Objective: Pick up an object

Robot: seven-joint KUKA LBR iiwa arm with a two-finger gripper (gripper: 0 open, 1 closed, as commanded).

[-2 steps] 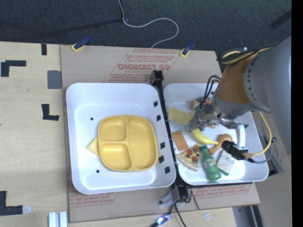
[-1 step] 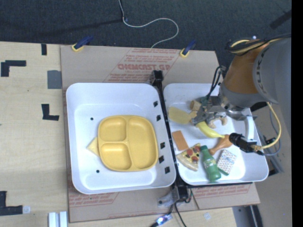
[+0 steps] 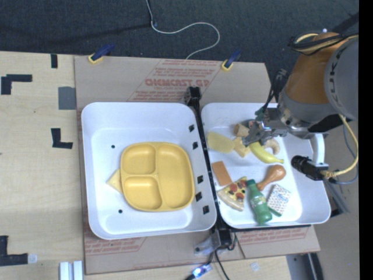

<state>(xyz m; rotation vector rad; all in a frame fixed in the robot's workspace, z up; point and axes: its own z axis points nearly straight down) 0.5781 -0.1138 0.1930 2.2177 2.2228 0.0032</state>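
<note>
The right bin holds several toy foods. A yellow banana lies near its middle, and my gripper hangs low just above the banana's upper end. A tan piece lies to the gripper's left. A pale yellow slice and a yellow wedge lie further left. Nearer the front are an orange slab, a pizza slice, a green bottle, a drumstick and a checked packet. I see nothing held.
The left bin holds a yellow divided plate. A black divider runs between the bins. The arm's grey body and orange band overhang the right bin's far right corner, and a black fitting with cables hangs over its right side.
</note>
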